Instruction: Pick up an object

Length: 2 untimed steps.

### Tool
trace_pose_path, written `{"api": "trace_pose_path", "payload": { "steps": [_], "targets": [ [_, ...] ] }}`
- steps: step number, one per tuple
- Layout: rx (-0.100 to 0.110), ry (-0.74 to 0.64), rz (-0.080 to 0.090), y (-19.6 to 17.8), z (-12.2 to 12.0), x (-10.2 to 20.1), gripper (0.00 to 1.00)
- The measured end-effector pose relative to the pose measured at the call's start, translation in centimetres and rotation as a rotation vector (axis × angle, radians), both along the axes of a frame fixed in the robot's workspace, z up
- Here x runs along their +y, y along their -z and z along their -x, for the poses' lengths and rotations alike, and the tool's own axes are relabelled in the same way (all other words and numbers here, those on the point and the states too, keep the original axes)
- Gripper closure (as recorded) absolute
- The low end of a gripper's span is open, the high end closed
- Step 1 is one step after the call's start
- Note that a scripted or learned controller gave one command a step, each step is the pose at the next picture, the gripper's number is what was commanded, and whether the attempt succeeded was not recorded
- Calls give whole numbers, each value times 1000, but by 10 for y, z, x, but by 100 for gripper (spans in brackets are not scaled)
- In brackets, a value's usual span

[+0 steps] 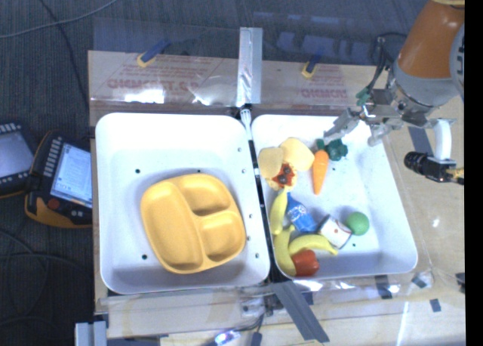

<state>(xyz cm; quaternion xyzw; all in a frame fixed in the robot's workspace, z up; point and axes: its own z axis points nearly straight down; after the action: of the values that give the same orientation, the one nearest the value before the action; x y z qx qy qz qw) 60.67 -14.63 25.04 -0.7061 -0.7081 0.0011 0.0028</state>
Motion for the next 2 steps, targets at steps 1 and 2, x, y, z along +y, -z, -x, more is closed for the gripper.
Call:
{"api": "trace_pose_path", "payload": {
  "steps": [1,2],
  "targets": [
    [-16,-209,3,150,-10,11,0],
    [-13,-210,-4,143,-11,13,100]
  ]
}}
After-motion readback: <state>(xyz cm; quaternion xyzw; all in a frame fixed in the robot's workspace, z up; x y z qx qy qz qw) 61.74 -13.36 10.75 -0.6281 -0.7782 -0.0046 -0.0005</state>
